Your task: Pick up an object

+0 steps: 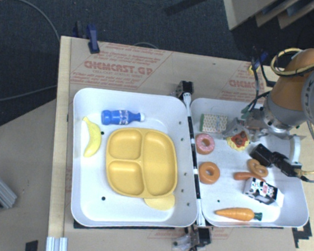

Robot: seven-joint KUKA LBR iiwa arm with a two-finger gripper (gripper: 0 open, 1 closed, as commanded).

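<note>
While the pincer (245, 132) hangs low over the right bin (300, 207), just beside a small red-and-yellow toy (237, 140), you cannot tell its opening; centre above that toy, then descend straight, avoiding the pink doughnut (204, 144).

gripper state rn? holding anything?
End effector: cannot be told. It sits low in the right bin, over the small red and yellow toy; no grasp visible.

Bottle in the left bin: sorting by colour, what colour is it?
Blue bottle, white cap, in the camera view.
</note>
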